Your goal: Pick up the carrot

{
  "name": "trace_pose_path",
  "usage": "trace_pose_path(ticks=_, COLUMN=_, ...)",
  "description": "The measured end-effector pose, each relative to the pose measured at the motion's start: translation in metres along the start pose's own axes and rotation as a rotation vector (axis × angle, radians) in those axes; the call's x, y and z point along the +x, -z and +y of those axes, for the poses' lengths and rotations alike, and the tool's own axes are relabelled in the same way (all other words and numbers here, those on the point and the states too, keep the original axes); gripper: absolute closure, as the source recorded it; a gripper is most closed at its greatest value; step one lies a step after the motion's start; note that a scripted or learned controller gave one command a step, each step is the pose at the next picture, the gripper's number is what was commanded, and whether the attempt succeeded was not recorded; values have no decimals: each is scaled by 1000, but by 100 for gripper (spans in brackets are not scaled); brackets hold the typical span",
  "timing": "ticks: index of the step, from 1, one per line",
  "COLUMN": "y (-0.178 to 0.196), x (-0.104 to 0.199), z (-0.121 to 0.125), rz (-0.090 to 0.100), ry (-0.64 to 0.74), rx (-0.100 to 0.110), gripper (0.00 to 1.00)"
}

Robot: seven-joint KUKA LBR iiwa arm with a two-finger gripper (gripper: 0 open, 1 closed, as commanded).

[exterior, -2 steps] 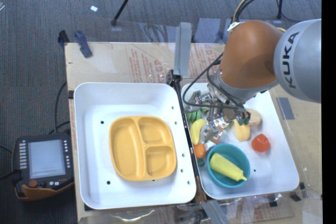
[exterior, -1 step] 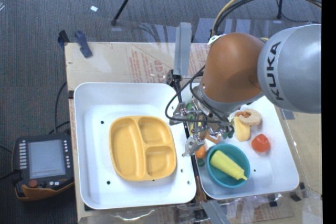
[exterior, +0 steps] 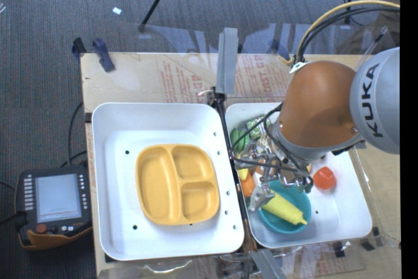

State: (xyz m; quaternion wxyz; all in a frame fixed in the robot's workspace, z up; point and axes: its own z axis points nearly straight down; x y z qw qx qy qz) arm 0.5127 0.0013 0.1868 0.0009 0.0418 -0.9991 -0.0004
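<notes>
Orange at the right bin's (exterior: pixel 356 222) left wall is what we take for the carrot (exterior: pixel 247 185), at about nine o'clock from the blue bowl (exterior: pixel 282 219). Our gripper (exterior: pixel 262 193) hovers beside it; whether it grips, we cannot tell.

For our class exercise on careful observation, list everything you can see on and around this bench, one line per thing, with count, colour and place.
bins: two, white, side by side on the bench
divided plate: one, yellow, in the left bin
bowl: one, blue, front of the right bin
corn-like piece: one, yellow, lying in the bowl
carrot: one, orange, right bin by its left wall, partly hidden
tomato-like piece: one, red-orange, right bin, right of the bowl
green items: count unclear, right bin, back left
control pendant: one, grey and orange, floor left of bench
arm: one, grey with orange band, over the right bin
hand: one, metal, low beside the bowl
</notes>
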Motion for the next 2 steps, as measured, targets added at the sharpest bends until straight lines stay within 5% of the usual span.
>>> trace_pose_path(ticks=1, y=0, x=-124, z=-61, rz=-4, ry=52, rx=1, gripper=0)
trace_pose_path(ticks=2, y=1, x=-91, z=14, rz=-3, ry=-31, rx=-2, gripper=0)
